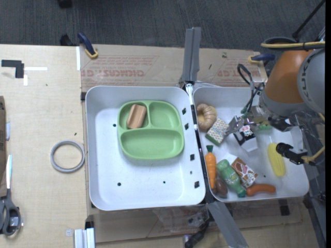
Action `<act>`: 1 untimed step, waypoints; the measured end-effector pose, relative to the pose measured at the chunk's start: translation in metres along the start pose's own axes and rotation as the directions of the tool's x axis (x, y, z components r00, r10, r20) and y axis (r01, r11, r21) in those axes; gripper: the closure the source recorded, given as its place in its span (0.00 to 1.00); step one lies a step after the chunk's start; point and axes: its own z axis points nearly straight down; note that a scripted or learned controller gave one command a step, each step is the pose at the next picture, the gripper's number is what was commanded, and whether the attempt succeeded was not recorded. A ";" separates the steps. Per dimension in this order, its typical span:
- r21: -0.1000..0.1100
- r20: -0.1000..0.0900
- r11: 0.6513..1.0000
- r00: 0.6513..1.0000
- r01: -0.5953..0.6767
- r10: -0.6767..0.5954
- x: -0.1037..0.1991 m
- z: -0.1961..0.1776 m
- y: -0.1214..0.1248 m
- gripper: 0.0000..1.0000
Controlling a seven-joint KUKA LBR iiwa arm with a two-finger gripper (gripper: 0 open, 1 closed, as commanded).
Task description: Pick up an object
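Grey arm with orange band, reaching in from the right, gripper (241, 126) low and tilted leftward.

Arm (302, 81) cut off by right edge. Its wrist covers part of right bin (289, 190). Scissors (9, 211) cut by left edge. Dark item (221, 186) under green packet (230, 175): identity unclear.

Right bin (297, 190): bagel (205, 115), carrot (210, 167), yellow corn (276, 159), green bottle (230, 175), small cartons (217, 130).
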 end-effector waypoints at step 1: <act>-0.001 0.001 0.969 0.969 0.248 -0.248 -0.005 0.000 0.028 0.00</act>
